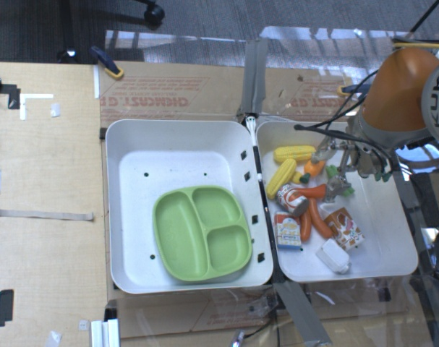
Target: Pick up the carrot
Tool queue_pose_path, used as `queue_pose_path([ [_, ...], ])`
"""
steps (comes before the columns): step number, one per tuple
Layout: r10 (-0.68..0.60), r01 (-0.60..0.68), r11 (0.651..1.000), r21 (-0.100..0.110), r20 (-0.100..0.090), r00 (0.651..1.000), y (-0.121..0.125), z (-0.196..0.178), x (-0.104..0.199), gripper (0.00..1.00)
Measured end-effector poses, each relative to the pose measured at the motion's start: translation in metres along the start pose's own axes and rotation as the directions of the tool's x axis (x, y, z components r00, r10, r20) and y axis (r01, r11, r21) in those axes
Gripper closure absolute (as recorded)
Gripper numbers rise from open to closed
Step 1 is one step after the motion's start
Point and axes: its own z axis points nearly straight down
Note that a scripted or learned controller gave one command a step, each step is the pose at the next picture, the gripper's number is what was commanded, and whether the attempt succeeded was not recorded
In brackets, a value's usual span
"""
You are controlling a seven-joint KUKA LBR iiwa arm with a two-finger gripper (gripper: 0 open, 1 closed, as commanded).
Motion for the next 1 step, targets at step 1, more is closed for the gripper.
queue_pose_path([
  [1, 0.002, -0.002, 1.000, -0.007, -0.038, 0.999, -0.0133, 0.0301, -0.0332, 0.00],
])
